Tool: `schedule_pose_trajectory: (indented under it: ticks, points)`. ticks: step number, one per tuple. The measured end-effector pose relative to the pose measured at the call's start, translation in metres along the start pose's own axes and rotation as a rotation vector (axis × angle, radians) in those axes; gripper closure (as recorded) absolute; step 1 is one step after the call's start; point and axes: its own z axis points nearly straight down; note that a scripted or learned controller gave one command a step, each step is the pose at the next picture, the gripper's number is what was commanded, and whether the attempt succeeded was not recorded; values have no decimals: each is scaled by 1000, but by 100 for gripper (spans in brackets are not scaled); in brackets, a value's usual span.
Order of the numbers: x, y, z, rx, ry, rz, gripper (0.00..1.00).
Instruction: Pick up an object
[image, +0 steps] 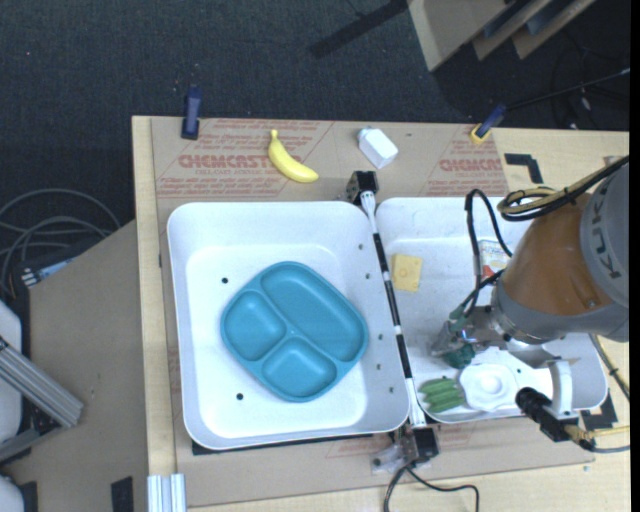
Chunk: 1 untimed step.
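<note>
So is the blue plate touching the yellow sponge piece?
Apart. In the camera view the blue plate lies in the left bin, the yellow sponge piece across the divider.

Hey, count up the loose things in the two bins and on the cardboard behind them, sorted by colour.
Blue: 1, divided plate
Yellow: 2, banana, yellow square piece
White: 2, small white block, white round item
Green: 1, green item
Total: 6

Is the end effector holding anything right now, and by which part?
Cannot be told: the end effector is low in the right bin, and any hold is hidden.
</note>
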Motion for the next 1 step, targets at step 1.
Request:
schedule_pose_trajectory:
  ticks: [1]
  points:
    - [73,44,-90,-1,0,-4,100]
